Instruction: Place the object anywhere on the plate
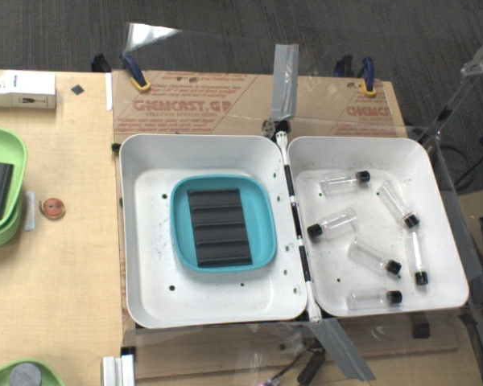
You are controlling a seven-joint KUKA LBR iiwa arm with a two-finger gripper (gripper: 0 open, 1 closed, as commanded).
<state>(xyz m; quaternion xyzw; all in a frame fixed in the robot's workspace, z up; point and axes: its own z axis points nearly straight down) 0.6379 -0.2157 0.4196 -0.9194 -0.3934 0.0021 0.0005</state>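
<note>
Left bin point(145, 296) holds the teal plate point(181, 215), a black ribbed insert point(219, 227) covering its centre; right bin point(443, 215) holds six clear vials with black caps, all lying flat and apart from the plate. The state of the tool cannot be told. Judgement: pick an isolated vial, such as the one near the divider point(332, 223); grip across its body mid-length; lift clear of the bin walls; release low over the plate.
</note>
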